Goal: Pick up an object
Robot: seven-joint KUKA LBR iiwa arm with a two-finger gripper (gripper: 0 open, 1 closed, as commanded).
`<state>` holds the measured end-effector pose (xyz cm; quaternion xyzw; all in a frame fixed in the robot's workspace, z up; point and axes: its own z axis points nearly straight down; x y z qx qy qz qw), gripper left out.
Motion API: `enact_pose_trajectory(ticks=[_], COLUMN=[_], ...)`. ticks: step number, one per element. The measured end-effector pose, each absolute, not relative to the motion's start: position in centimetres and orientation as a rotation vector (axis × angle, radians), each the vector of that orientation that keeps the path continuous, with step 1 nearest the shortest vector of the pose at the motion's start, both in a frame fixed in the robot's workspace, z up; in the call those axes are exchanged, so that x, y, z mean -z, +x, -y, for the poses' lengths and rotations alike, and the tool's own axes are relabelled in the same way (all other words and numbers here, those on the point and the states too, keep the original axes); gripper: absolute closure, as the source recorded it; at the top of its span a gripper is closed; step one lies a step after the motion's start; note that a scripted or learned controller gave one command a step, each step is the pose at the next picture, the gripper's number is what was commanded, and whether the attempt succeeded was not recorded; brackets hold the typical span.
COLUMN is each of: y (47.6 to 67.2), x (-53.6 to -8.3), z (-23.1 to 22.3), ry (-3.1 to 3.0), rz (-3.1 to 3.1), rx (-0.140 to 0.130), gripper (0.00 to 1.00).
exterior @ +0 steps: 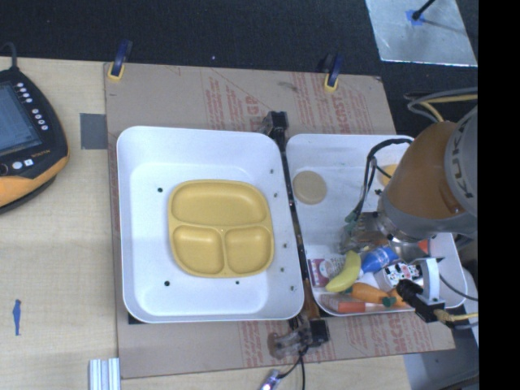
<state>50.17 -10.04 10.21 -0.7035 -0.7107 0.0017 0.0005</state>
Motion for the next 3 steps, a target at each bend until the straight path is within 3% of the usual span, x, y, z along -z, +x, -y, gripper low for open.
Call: enact_pose_trajectory(ticks=[1,2,3], y=[50.6,50.5,50.4], x=[-19.2,-19.2,-11.8], z=[5.5,5.5,9.6], ry=[-2.215,-2.216,-2.212], rz=[2.226,2.225,2.226], rx=[-0.001,-0.001,-0.007], gripper=[1.00,0.00,0.00])
